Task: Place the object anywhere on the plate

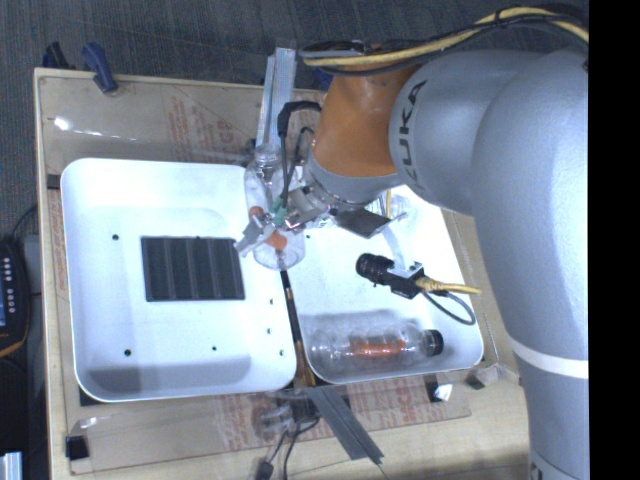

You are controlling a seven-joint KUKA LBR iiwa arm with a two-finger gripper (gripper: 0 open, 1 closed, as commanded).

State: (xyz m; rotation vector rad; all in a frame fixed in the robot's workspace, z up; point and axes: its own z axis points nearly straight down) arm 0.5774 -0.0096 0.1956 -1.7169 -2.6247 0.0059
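The plate (pixel 193 268) is a dark, ribbed rectangle lying flat in the middle of the left white bin (pixel 100 208). A clear plastic bottle (pixel 370 346) with something coppery inside lies on its side along the near wall of the right bin (pixel 455 268). My gripper (pixel 271 230) hangs over the divide between the two bins, just right of the plate's upper right corner. A small, clear, round shape (pixel 279 253) sits right under its tip. Whether that shape is held, or is part of the gripper, I cannot tell.
The arm's grey and orange bulk covers the far part of the right bin. A dark flat piece (pixel 360 220) shows under the wrist. Blue clamps (pixel 100 68) grip the bench's far left corner. White floor surrounds the plate on all sides.
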